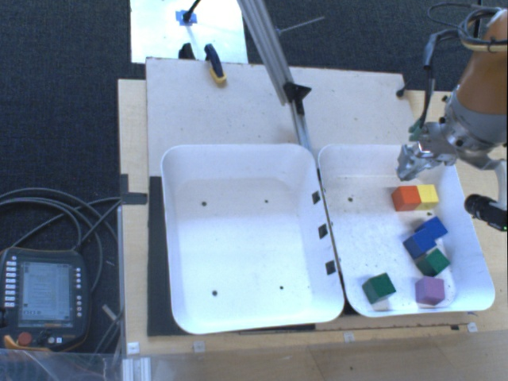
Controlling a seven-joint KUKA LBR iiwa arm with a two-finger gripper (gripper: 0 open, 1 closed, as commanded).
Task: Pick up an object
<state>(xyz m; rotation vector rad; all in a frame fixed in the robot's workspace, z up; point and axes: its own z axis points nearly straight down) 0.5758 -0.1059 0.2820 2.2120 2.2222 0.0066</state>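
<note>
Camera view from above: we see our gripper (413, 162) hanging over the far end of the right bin (357, 213), just beyond the orange block (406, 198) and yellow block (429, 195). We cannot tell its grip state. Nearer lie a blue block (425, 236), two green blocks (379, 287) and a purple block (429, 290).

Single fixed camera above the bench (262, 101), looking down at a slant. Both white bins (238, 236) sit in mid-frame, moderately far. Arm (480, 86) enters from the right edge.
</note>
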